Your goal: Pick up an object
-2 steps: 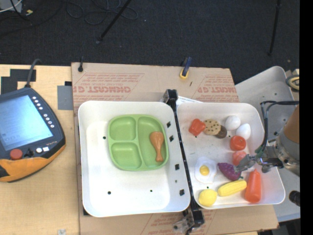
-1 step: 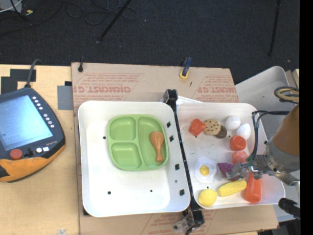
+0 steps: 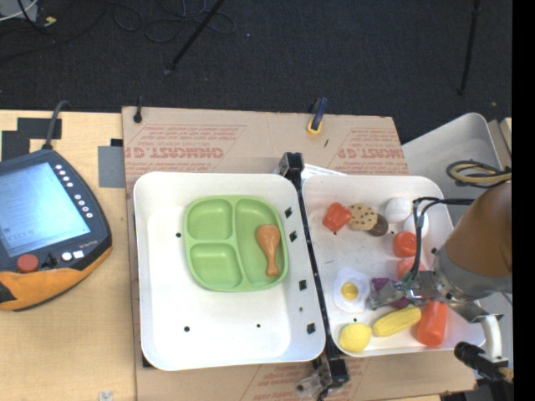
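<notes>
I reach in from the right, my jaws (image 3: pixel 407 291) low in the right bin (image 3: pixel 380 186) among the toy food. I cannot tell how they stand — the wrist hides them. Just beside them lie a purple piece (image 3: pixel 384 291), a corn cob (image 3: pixel 395 322), a carrot (image 3: pixel 432 324) and a fried egg (image 3: pixel 349 291); a lemon (image 3: pixel 355 337) sits nearer the front. In the left bin (image 3: pixel 217 332), a drumstick (image 3: pixel 270 247) rests on the green plate (image 3: pixel 209 261), which has 3 compartments.
</notes>
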`<action>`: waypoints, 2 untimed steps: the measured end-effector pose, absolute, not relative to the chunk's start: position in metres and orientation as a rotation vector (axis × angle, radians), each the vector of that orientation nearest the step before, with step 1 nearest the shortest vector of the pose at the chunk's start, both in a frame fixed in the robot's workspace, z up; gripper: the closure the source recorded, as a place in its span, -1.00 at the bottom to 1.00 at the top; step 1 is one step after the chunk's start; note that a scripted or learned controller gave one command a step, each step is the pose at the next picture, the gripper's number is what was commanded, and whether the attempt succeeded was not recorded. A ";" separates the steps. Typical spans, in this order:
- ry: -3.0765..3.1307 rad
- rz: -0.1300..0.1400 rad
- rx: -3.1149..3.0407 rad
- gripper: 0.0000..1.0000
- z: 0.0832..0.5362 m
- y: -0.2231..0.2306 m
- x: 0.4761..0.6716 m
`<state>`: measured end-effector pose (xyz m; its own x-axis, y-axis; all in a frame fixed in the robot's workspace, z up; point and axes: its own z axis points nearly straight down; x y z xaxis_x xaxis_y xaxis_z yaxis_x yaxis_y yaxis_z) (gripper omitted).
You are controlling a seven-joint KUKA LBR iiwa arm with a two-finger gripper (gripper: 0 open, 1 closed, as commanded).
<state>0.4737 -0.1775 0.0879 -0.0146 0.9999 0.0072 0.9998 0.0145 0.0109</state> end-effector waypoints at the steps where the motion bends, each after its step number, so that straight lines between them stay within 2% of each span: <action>1: 2.226 0.003 2.220 1.00 0.098 -0.184 0.469; 2: 2.221 0.000 2.223 1.00 0.146 -0.189 0.478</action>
<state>0.4781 -0.1887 0.1463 0.0007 1.0000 0.0004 1.0000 -0.0007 -0.0005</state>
